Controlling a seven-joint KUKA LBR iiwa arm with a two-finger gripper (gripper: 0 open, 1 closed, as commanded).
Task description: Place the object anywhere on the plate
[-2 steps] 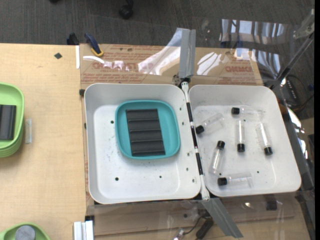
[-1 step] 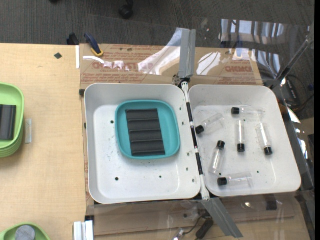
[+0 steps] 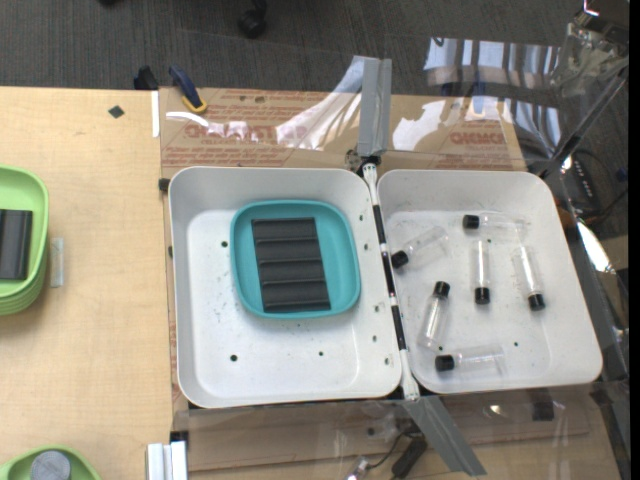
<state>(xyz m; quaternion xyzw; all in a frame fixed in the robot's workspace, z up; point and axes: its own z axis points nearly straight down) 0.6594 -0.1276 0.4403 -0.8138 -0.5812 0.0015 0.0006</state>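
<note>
Six black-capped vials (image 3: 481, 271) lie scattered in the right bin (image 3: 560, 358); the teal plate (image 3: 345, 268) sits in the left bin (image 3: 200, 318). Jaw state cannot be told. Recommended: centre the jaws over one isolated vial, straddling its width, before closing.
</note>
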